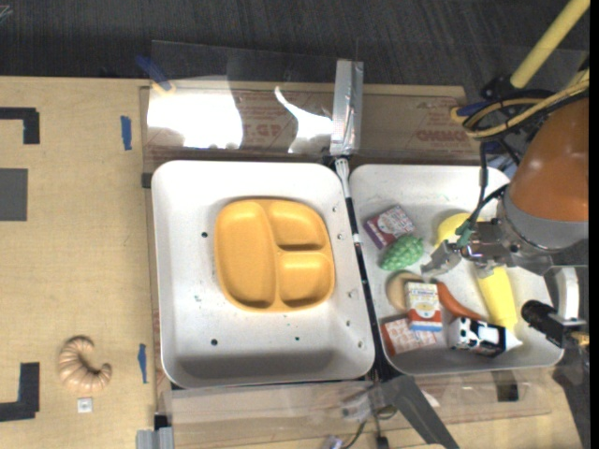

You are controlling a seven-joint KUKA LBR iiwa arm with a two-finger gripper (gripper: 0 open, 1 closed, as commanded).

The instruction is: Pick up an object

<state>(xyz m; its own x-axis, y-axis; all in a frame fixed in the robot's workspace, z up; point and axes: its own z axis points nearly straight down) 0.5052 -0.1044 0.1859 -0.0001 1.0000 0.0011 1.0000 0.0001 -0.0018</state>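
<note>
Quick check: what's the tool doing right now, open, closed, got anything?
Tool: over the right bin, low among the toys near the green item; open or closed cannot be told, and no object is seen held.

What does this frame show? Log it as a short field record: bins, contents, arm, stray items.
left bin: holds a yellow divided plate
right bin: cluttered with a purple packet, green bumpy toy, yellow corn-like piece, black-and-white cow toy
arm: gripper low over the right bin, near the green toy
grasp: cannot tell
outside bins: croissant on the bench, lower left
</note>
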